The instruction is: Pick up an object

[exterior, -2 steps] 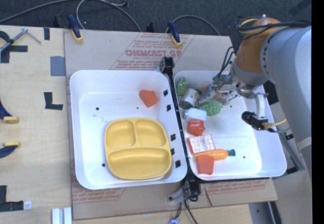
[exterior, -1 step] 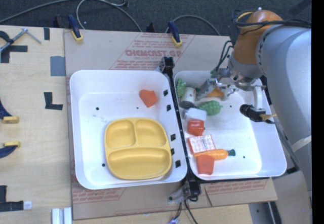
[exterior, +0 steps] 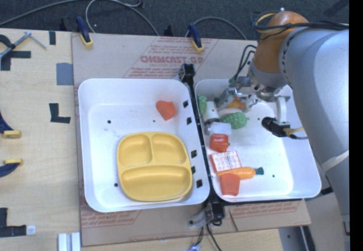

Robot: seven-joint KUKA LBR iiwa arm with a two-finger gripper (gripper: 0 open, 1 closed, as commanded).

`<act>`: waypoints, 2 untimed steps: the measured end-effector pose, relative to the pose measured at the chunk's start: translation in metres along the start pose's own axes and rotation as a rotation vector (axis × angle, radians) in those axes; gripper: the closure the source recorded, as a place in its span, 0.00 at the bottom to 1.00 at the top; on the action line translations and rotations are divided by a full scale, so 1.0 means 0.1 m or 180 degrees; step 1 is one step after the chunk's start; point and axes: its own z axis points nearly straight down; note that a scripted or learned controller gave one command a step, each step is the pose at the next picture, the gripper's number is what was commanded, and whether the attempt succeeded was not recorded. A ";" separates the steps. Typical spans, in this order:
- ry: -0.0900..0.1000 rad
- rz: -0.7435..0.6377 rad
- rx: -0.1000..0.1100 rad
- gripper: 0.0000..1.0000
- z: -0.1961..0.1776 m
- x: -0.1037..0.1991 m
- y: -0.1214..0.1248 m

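Yellow plastic tray (exterior: 153, 166), moulded with three compartments, lies flat in the front half of the left-hand white bin (exterior: 93, 130) on my counter (exterior: 34, 91). A small orange-red wedge (exterior: 166, 109) sits alone behind it, near the divider.

Crossing into the right-hand white bin (exterior: 295, 170), I see a row of pieces along its left wall. A green leafy piece (exterior: 202, 104) is at the back, with a white cylinder (exterior: 211, 113) just beside it. Then come a red block (exterior: 219, 142), a red-and-white printed packet (exterior: 226, 160), an orange toy carrot (exterior: 241, 173) and an orange-red block (exterior: 229, 184) at the front.

Further right, the grey arm (exterior: 317, 74) reaches in, its orange band uppermost, the wrist bent down over the back of this bin. The gripper (exterior: 235, 96) hangs low there, just right of the white cylinder. A green knobbly toy (exterior: 239, 120) lies immediately in front of it. Whether the gripper is spread or closed I can't make out, nor whether it touches the toy.
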 end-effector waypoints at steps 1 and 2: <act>-0.0003 0.0001 0.0000 0.00 0.00 0.00 0.00; 0.0007 -0.0003 0.0001 0.00 0.00 -0.01 0.00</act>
